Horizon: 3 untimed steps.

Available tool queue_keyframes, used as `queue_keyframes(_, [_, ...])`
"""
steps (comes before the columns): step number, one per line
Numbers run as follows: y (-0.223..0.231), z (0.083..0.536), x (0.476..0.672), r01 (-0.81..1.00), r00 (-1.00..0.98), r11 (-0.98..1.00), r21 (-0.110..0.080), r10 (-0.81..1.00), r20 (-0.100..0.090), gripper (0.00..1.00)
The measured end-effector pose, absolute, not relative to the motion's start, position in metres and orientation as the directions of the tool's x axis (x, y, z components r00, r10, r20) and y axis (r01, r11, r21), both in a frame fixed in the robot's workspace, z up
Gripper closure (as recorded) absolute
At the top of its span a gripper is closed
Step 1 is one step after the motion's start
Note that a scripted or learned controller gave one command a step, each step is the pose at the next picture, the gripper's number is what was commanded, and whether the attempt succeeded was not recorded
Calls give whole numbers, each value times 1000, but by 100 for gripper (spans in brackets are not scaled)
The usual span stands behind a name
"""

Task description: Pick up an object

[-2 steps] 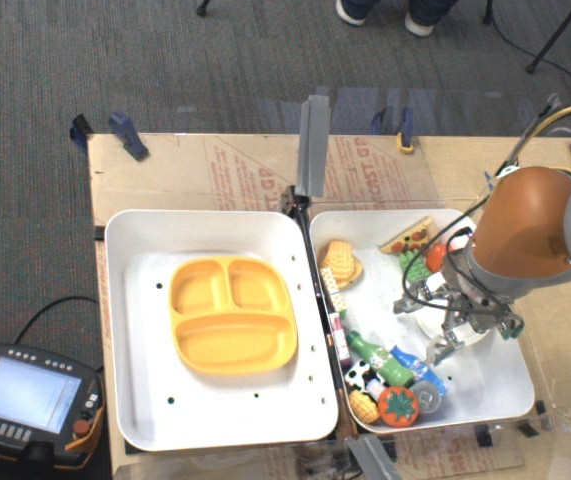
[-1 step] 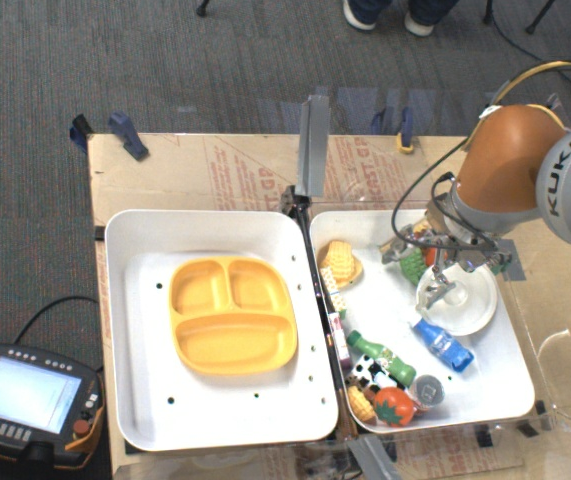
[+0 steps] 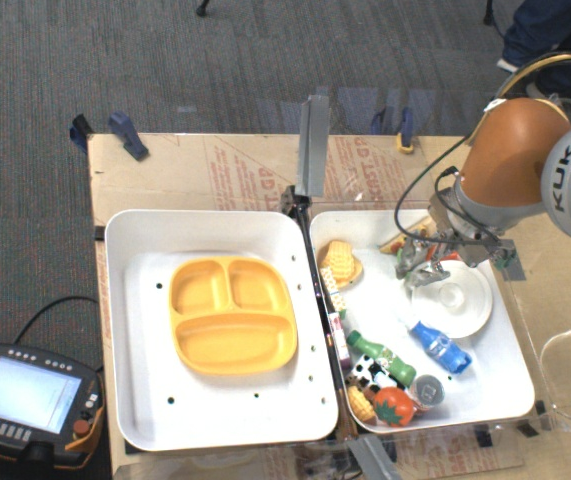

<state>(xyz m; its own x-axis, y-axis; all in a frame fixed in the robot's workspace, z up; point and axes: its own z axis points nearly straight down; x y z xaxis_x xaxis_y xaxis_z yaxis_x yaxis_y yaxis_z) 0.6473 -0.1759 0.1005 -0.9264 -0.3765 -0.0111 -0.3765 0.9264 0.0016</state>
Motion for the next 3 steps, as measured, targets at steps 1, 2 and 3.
queue_keyframes(1, [-180,89,645,-19,-1000,1000,1,-19,-3,100])
queue_keyframes(2, [-192,88,645,284,-959,959,2,284,-2,100])
queue_keyframes(3, [-191,83,639,283,-959,959,1,283,22,0])
